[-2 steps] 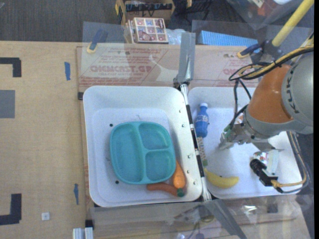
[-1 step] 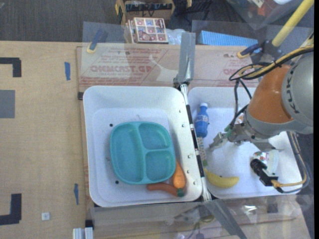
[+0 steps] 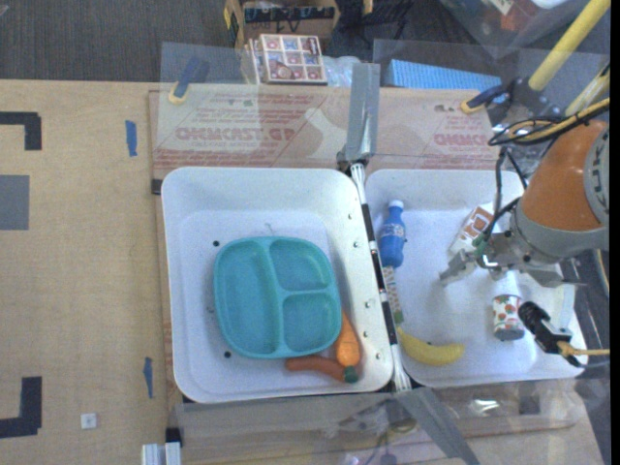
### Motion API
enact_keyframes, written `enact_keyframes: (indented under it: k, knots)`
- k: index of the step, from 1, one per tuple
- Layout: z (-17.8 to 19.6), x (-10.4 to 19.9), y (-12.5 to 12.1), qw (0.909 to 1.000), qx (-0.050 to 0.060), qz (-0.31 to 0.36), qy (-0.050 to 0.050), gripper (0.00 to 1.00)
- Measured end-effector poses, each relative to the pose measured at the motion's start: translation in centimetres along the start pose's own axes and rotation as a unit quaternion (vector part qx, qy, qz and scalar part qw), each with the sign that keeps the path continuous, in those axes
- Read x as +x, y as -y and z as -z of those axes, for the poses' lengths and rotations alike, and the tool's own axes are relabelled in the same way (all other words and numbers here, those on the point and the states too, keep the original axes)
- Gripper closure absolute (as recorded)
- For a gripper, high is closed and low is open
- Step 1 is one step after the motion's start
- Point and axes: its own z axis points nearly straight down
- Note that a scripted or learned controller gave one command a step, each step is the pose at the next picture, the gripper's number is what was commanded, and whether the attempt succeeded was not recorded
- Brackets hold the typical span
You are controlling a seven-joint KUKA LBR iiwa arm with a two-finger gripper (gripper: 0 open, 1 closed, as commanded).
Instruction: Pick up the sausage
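Sausage (image 3: 312,365) lies in left bin (image 3: 184,201), just below teal tray (image 3: 276,298), touching carrot (image 3: 349,345); prob. light, stiff plastic, smooth, may roll or slip; best pinched across mid-length, away from carrot end. Gripper (image 3: 463,264) well right of tray, over right bin (image 3: 426,187); fingers look spread, holding nothing.

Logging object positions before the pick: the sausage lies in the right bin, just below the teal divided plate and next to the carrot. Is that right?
Not quite. The camera view shows the sausage in the left bin, not the right one. The rest holds: it lies just below the teal divided plate, next to the carrot.
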Motion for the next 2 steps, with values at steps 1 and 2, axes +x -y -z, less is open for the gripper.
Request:
enact_keyframes:
  k: [1,2]
  knots:
    - [-0.1,-5.2,-6.0,0.9983,0.002,-0.058,-0.007,0.00]
    - [-0.2,-5.3,-10.8,0.9997,0.021,-0.013,-0.008,0.00]
